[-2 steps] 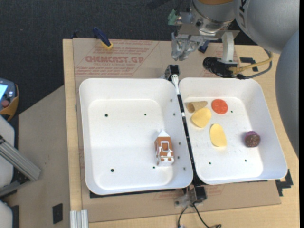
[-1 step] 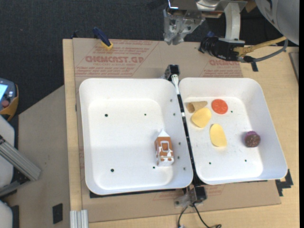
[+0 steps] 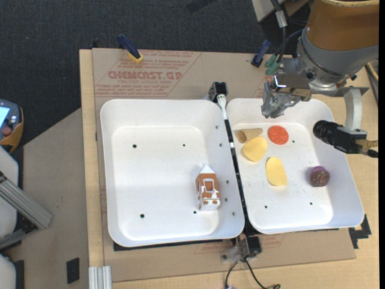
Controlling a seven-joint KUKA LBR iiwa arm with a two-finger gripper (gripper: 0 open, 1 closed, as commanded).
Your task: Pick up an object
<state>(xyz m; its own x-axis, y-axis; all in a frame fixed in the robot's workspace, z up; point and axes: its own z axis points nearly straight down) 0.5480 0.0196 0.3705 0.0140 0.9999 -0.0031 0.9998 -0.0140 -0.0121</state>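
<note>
- Objects for picking lie across two shallow white plastic bins on a cardboard-covered bench; the right bin (image 3: 337,212) holds most of them, in the centre right of the frame.
- Round red-orange disc (image 3: 278,135) lies near the upper middle of the right bin, just below and right of the gripper.
- Pale yellow rounded piece (image 3: 255,149) sits left of and below the disc, its upper left edge touching or nearly touching a small tan wedge-shaped piece (image 3: 247,135).
- Second yellow oval piece (image 3: 277,171) lies lower, near the first but apart from it.
- Small dark purple ball (image 3: 319,176) rests toward the right side of the same bin, well apart from the yellow pieces.
- Left bin (image 3: 120,161) holds a small white and orange-brown carton-shaped item (image 3: 208,189), lying in its lower right part, near the divide between the bins.
- Grey two-finger gripper (image 3: 275,109) hangs over the upper edge of the right bin, in the upper right of the frame, below the arm's orange band (image 3: 343,11).
- Whether it is parted or closed I cannot tell; nothing is visibly between its tips.
- Black cylindrical fitting (image 3: 334,134) juts over the right bin's right rim.
</note>
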